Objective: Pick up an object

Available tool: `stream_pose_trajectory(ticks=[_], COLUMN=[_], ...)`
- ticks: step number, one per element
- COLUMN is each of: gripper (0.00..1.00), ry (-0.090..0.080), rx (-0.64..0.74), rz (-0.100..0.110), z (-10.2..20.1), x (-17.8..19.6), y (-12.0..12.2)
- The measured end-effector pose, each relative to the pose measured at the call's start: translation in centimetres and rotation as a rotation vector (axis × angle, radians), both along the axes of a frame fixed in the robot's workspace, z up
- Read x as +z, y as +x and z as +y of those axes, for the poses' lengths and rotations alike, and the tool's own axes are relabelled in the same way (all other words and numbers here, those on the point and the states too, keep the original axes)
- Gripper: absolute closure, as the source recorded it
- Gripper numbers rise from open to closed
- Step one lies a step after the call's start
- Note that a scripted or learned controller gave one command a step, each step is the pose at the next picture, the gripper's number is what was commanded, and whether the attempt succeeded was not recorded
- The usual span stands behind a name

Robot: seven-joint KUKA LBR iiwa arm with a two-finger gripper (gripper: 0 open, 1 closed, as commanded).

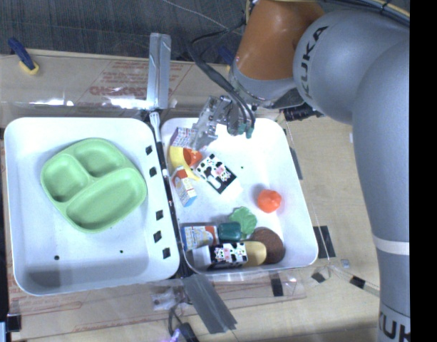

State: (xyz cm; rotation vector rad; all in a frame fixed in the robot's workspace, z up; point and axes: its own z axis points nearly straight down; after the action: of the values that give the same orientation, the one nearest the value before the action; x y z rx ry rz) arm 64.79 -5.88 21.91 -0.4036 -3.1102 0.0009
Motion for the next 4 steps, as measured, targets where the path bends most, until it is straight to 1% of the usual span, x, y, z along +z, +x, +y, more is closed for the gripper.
stream_pose_trajectory(ticks=[1, 2, 3, 4], gripper=[1.00, 1.00, 1.00, 1.00], ry=[0.000, -0.001, 0.002, 0.000], rx=[0.205, 0.370, 0.286, 0.925], rz=[-0.004, -0.004, -0.008, -0.009], z=[-5.1, -15.5, -7.3, -15.2], x=[-1.6, -4.0, -5.0, -1.5], y=[-0.7, -2.6, 0.2, 1.0])
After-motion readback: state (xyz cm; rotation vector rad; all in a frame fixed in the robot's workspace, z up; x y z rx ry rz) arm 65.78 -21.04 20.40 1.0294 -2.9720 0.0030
